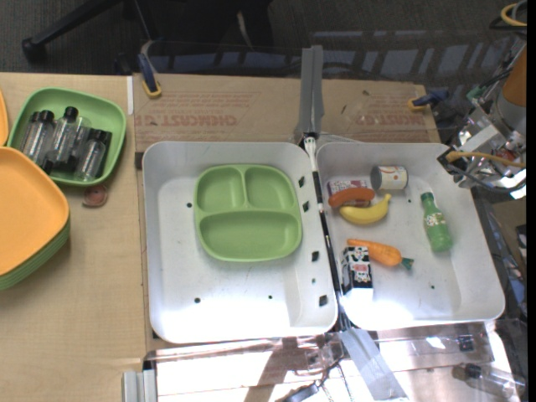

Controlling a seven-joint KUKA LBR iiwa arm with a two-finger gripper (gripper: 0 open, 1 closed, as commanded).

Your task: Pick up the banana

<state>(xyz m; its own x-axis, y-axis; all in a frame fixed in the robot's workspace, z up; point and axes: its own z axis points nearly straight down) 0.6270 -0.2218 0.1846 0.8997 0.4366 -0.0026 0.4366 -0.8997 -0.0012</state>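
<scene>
On the bench, the two white bins sit side by side, and the left bin (167, 308) carries a green divided tray (248, 212). The right bin (469, 300) has all the small stuff. The arm's end, the gripper (481, 159) as far as I can make it out, sits at the right edge just outside that bin's rim, and honestly I can't tell if it's released or clenched, it's a tangle of metal and cable there.

The banana (367, 213) lies in the upper left part of the right bin, touching a red pepper-looking thing (352, 196) right above it, with a small can (389, 177) just beside. A green bottle (435, 222) lies well to its right, a carrot (381, 254) and a little carton (358, 268) below.

My worry: that pepper is pressed against the banana, so a grab could easily catch both or push the banana toward the bin wall.

The surface is brown cardboard over a wood bench, with orange plates (29, 216) and a green bowl of vials (67, 136) off to the left, and dark carpet behind.
</scene>
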